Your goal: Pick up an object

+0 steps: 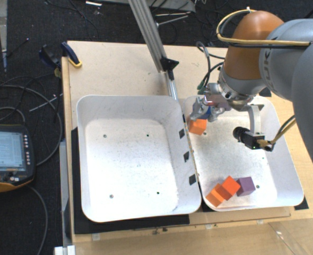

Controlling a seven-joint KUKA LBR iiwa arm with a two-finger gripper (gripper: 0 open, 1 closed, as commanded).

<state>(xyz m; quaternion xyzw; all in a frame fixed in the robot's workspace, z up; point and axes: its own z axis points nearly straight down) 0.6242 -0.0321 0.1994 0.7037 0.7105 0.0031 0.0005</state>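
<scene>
Hard to tell whether the jaws of the gripper [203, 116] stand apart or closed. Small orange cube [198, 126] directly beneath, touching or nearly so, at the right bin's [284, 187] upper left by the divider; held or merely under, unclear. Near the front rim, well apart: orange block [223, 190] beside purple cube [245, 185].
</scene>
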